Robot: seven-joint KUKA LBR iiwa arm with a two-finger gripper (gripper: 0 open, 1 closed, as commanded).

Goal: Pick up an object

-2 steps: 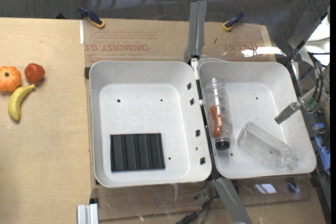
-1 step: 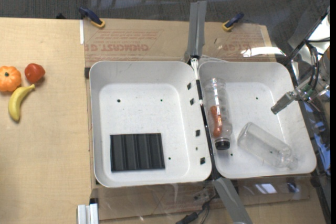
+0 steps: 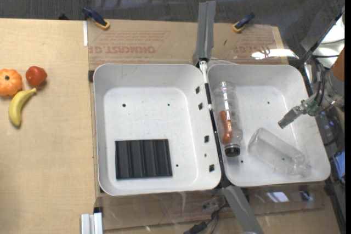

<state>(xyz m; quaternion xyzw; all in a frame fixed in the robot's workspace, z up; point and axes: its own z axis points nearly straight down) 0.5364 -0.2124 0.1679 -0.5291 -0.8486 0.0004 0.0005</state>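
Note:
In the right bin [image 3: 263, 76] a clear plastic bottle with an orange label and a black cap [image 3: 227, 118] lies along the left wall. A second clear plastic container [image 3: 276, 152] lies on its side near the bin's front right. My gripper [image 3: 289, 118] reaches in over the right rim, above and to the right of that clear container, with nothing seen in it. The left bin [image 3: 142, 82] has a black ribbed block [image 3: 143, 158] lying flat at its front.
On the wooden table to the left lie an orange [image 3: 9, 83], a red fruit [image 3: 36, 76] and a banana [image 3: 18, 106]. Cardboard with two clamps [image 3: 96, 18] sits behind the bins. A metal divider [image 3: 204, 35] runs between them.

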